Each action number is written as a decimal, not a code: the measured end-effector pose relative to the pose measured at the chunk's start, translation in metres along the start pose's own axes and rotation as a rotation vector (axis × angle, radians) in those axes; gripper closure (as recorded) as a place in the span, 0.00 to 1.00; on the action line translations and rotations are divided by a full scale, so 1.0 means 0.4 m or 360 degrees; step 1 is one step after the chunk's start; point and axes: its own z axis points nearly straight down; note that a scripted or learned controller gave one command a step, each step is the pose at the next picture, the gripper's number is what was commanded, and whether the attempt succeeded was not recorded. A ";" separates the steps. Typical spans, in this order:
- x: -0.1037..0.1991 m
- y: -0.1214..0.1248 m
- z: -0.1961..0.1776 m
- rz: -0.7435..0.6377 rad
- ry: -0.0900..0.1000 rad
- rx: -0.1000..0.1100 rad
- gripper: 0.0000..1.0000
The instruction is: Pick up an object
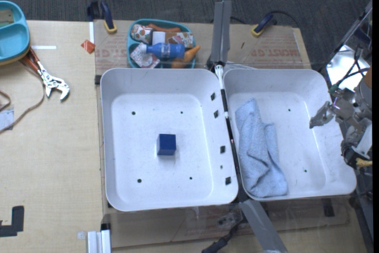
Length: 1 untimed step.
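Nearest the camera: near rim of the left bin [172, 205], with a small blue cube [167, 144] sitting alone on its floor, a little near of centre. Beside it, the right bin [308, 186], holding a crumpled pale blue cloth [260, 151] along its left side, reaching almost to the near wall. At the right edge, over the right bin's rim, the arm's tool [323, 117], well apart from both cloth and cube and pinching nothing; whether spread or pressed together, cannot tell. On the worktop [53, 175] beyond the bins: a teal tub [161, 44] of small items, a wrench [50, 83] far left.

Judged to be at the approach step, nothing yet picked. Next move likely calls for travelling leftward and descending squarely over the chosen thing, the cloth being nearer, the cube the firmer shape.

Faint red lettering on the cardboard past the right bin, too blurred to read.
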 end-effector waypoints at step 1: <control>0.238 -0.103 0.013 0.0367 -0.0001 0.0003 0.00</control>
